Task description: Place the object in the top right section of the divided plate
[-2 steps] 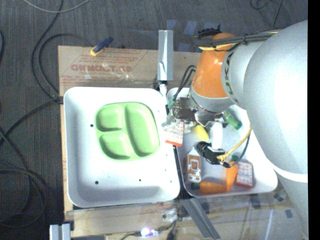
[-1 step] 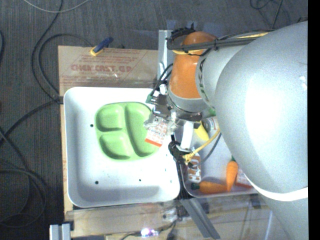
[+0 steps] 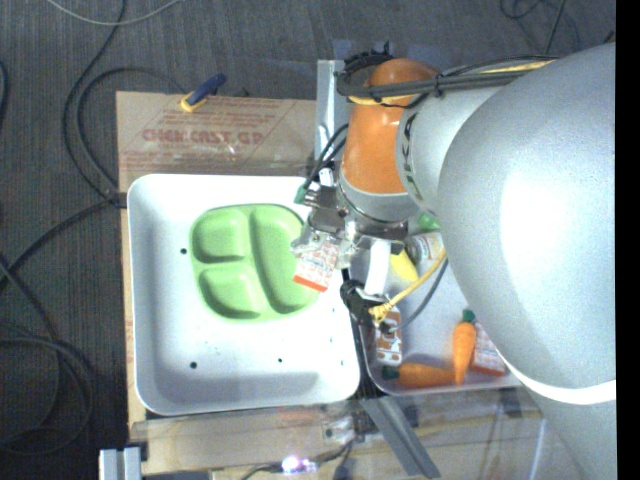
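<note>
Claw point(image 3: 322, 230) grips packet point(image 3: 318, 265), hanging lengthwise down over plate point(image 3: 250, 260).

Bright, even overhead light; soft shadows; slight blur.

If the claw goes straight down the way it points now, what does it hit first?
Most likely the right edge of the green divided plate. The claw hangs over that rim, with a small white and orange packet at its tip. Depth is unclear, so the packet may touch before the claw does.
</note>
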You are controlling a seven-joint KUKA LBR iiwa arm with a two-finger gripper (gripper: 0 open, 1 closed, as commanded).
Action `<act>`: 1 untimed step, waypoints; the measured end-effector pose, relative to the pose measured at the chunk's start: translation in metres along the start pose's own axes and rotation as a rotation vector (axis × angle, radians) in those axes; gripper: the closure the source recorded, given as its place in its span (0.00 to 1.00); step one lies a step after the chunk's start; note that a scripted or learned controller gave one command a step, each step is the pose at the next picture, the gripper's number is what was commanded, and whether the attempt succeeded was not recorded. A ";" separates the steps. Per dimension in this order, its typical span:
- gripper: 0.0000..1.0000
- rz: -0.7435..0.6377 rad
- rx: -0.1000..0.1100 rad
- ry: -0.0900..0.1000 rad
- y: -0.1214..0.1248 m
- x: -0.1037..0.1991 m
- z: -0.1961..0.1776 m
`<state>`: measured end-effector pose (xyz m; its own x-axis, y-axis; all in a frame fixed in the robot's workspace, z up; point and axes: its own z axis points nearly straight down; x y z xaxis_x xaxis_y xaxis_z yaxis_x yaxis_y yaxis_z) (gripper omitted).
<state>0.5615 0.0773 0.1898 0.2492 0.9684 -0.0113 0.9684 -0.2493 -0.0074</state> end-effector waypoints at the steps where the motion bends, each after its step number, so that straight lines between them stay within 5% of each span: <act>1: 1.00 -0.033 -0.005 0.004 0.011 0.005 0.007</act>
